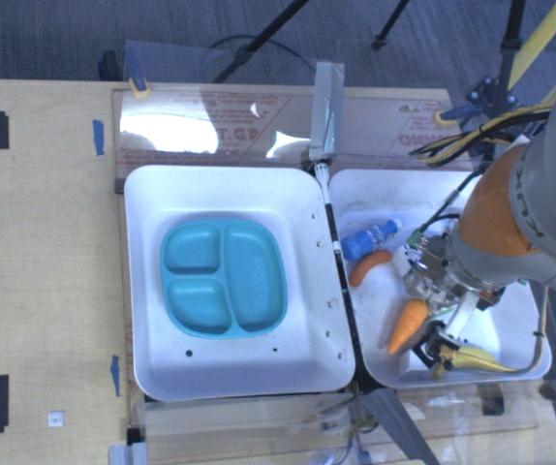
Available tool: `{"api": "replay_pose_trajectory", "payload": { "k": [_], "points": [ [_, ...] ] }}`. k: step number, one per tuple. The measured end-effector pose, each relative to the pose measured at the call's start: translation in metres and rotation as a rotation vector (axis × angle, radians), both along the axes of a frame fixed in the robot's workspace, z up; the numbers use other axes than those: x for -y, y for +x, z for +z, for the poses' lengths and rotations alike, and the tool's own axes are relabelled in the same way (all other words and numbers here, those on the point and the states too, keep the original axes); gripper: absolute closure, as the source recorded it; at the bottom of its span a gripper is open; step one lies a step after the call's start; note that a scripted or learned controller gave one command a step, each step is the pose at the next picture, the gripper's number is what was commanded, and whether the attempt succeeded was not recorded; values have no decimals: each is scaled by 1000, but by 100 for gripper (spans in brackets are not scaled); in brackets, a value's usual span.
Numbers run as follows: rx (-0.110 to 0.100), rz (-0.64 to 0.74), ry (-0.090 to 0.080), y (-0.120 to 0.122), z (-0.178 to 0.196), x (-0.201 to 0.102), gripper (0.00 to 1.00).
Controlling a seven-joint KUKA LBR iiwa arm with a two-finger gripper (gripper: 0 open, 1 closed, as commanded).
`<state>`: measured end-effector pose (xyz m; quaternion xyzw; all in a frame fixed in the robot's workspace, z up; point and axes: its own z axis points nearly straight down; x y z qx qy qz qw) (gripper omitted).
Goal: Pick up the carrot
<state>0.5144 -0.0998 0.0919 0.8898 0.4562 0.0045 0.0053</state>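
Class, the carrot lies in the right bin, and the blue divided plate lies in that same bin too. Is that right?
Not quite. The camera view shows the blue divided plate in the left bin, not the right one. The carrot does lie in the right bin.

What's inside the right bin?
Visible: carrot, blue bottle, rounded orange piece, yellow item at the near wall. The arm hides part of the right bin.

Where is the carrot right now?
In the camera view, the carrot lies low in the right bin, just left of the gripper and below a blue bottle.
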Motion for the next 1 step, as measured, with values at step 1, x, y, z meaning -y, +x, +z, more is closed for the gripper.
{"api": "replay_pose_trajectory", "payload": {
  "k": [1],
  "points": [
    [-19, -114, 5, -24, 125, -20, 100]
  ]
}}
